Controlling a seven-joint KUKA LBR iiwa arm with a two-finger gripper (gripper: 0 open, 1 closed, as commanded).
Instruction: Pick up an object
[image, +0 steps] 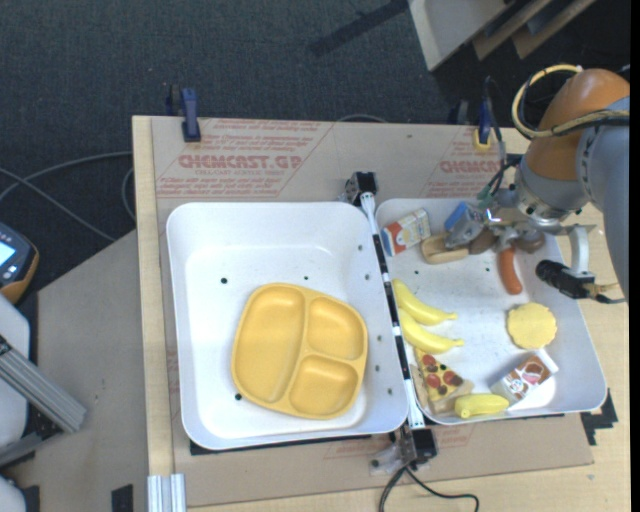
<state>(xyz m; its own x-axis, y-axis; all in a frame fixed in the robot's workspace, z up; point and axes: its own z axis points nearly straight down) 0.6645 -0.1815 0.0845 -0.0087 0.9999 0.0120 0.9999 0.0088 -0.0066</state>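
Counter (300, 165): brown board carrying two shallow white bins side by side.

Left bin (200, 240): holds one yellow divided plate (298, 348) with three compartments, lying flat toward the near half.

Right bin (580, 370): holds the loose objects. A small milk carton (407, 231) lies at the far left corner. A tan wooden piece (446, 250) lies just right of it. A red sausage (511, 270) lies right of centre. Two bananas (425, 322) lie along the left wall. A pizza slice (438, 380) and a yellow lemon-like piece (481, 405) lie at the near edge. A round yellow cookie (531, 325) sits toward the right, with a small printed box (527, 378) nearer.

Arm: reaches in from the right. The gripper (480, 228) is low over the far part of the right bin, just beside the tan wooden piece. Whether the jaws are spread or pressed together cannot be told.
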